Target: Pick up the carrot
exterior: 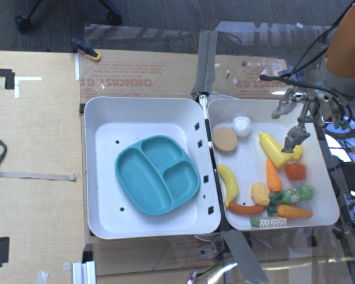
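Observation:
An orange carrot [273,175] lies lengthwise in the middle of the right bin [248,112]. A second carrot [294,212] with a green top lies near that bin's front right corner. My gripper [295,139] hangs over the right bin's right side, just above a yellow toy vegetable [274,148] and up and to the right of the first carrot. Nothing shows in its grasp.
The right bin also holds a red tomato [295,171], a green vegetable [296,194], a banana [228,182], a red pepper [246,208], a tan round bun [225,139] and a white lump [241,125]. The left bin [100,176] bears a teal divided plate [158,174].

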{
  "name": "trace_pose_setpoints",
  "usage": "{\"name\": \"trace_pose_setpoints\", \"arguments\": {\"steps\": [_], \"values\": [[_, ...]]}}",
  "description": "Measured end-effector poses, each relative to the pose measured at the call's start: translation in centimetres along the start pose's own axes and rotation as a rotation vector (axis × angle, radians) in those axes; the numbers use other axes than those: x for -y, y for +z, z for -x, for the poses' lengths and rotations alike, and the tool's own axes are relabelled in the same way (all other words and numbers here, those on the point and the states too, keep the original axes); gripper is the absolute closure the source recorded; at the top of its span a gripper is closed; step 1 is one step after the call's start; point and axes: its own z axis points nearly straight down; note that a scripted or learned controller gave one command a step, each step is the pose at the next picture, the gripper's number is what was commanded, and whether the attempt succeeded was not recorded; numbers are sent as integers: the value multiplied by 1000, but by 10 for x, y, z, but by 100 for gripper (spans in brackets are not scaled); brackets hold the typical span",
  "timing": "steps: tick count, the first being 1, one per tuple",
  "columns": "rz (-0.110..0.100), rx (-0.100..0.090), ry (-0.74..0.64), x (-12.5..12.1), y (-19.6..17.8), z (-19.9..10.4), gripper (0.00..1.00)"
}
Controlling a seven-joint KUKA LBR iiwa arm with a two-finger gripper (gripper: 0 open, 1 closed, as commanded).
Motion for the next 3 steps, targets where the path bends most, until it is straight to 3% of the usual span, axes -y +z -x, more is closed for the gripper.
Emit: {"name": "trace_pose_setpoints", "arguments": {"steps": [1,2,3], "values": [[0,-1,-118,51,153,-26,0],[1,2,-170,-5,167,-68,0],[-3,21,4,-28,163,-79,0]]}}
